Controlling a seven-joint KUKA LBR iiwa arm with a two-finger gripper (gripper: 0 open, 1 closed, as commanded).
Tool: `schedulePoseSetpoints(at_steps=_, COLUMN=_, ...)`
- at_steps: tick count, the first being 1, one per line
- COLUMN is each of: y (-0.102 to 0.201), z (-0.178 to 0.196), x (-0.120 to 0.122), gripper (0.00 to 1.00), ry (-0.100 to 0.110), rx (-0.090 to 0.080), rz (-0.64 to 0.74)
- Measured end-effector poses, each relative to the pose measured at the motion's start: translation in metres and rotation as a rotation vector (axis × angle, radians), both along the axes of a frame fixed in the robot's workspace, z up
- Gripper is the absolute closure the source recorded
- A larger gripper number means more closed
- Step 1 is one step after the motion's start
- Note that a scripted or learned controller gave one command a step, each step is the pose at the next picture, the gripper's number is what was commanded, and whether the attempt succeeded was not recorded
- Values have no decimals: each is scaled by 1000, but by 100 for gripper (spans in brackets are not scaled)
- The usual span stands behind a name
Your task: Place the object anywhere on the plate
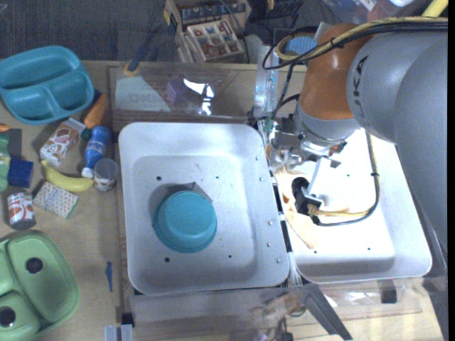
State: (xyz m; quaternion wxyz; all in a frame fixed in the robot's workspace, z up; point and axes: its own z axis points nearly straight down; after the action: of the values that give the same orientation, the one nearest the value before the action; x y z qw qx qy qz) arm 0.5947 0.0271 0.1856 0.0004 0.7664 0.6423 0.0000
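Hovering over the right white bin (pixel 398 261), above a cream flat plate (pixel 307 234), I cannot tell how my jaws stand. The teal round plastic bowl (pixel 185 221) sits in the left white bin (pixel 142 148); it looks light, stiff and slick, best pinched across its rim.

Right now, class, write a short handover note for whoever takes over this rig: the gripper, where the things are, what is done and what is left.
Gripper: low over the left side of the right bin; whether it holds anything can't be made out.
Things: a blue bowl sits in the left bin. What looks like a pale plate lies under the arm in the right bin.
Done: nothing visibly placed on it.
Left: confirm a grasp, then set the object on the plate.
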Motion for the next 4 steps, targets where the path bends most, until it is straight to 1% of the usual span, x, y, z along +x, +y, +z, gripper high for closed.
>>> schedulePoseSetpoints(at_steps=1, y=67, z=25, x=-27, gripper=100, ry=1, rx=1, rz=-99)
schedulePoseSetpoints(at_steps=2, y=86, z=-4, x=-57, gripper=100, ry=4, rx=0, rz=-153)
schedulePoseSetpoints(at_steps=3, y=137, z=-12, x=-38, gripper=100, ry=1, rx=0, rz=-47)
schedulePoseSetpoints(at_steps=4, y=61, z=11, x=-49, gripper=100, ry=3, rx=2, rz=340)
